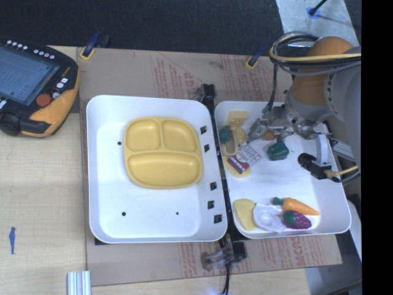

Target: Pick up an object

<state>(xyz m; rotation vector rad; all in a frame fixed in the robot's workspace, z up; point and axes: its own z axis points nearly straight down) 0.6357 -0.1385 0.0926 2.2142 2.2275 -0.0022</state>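
The right bin (336,192) holds several toy foods. A dark green pepper (278,150) lies near its middle, with a pink and white packet (248,154) and a bun-like piece (238,166) to its left. An orange carrot (299,206), a purple eggplant (296,220), a white piece (268,216) and a pale yellow piece (244,213) lie along the front wall. A yellow block (237,116) and a teal piece (225,134) sit in the far left corner. My gripper (263,129) hangs low over the bin's far part, just up and left of the pepper.
The left bin (98,171) bears a yellow divided plate (163,152). A teach pendant (34,88) rests on the bench at far left. Black clips (215,189) run along the wall between the bins. The arm's body and cables (316,72) fill the top right.
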